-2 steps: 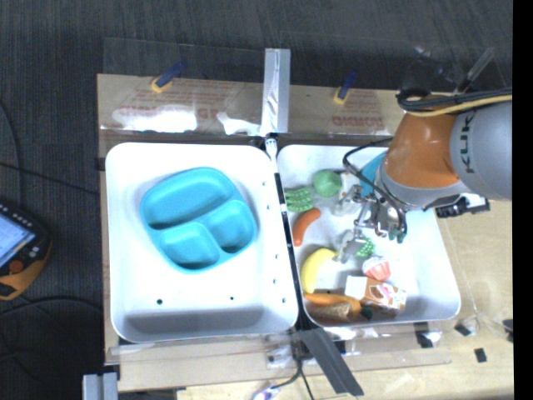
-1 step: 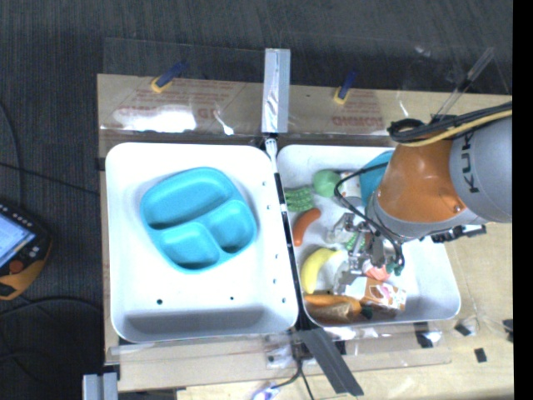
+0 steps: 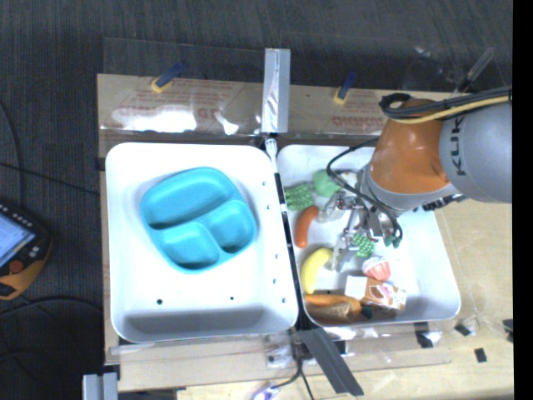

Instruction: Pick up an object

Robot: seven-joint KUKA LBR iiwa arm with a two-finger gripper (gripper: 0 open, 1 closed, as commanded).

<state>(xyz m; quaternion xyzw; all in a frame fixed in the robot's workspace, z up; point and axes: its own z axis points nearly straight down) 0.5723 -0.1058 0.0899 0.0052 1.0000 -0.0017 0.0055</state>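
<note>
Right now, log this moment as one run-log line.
arm: over right bin | gripper: low among toy food, beside banana | grasp: unclear | left bin: blue tray

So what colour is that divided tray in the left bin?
Bright blue. The divided tray shows clearly in the camera view.

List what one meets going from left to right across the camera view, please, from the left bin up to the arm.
Left white bin → blue divided tray → orange carrot-like piece → yellow banana → gripper → orange band of the arm.
</note>
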